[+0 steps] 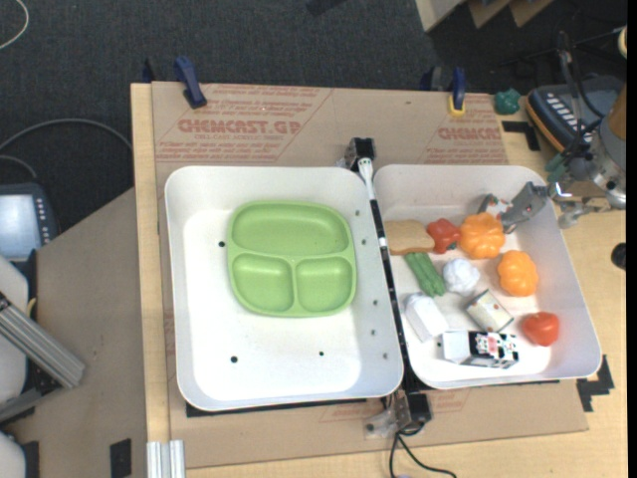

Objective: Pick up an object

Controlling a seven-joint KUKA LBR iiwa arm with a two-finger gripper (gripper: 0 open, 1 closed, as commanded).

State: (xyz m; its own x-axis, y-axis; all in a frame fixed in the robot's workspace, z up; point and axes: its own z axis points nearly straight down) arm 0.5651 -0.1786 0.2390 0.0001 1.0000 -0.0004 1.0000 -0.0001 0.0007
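Note:
The right bin [567,267] holds several toy items. Among them are an orange pepper [483,235], a small red piece [444,233], a tan slab [406,235], a green stick [426,273], a white ball [460,273], an orange fruit [517,272] and a red tomato [540,328]. My gripper [505,207] reaches in from the right and hangs open at the bin's far side, just above and behind the orange pepper. Nothing is between its fingers [525,203].
A green divided plate [293,257] lies in the left bin [199,337]. A white block [426,317], a small box [488,312] and a black-and-white packet [481,347] sit near the right bin's front. Clamps [189,80] hold the board's far edge.

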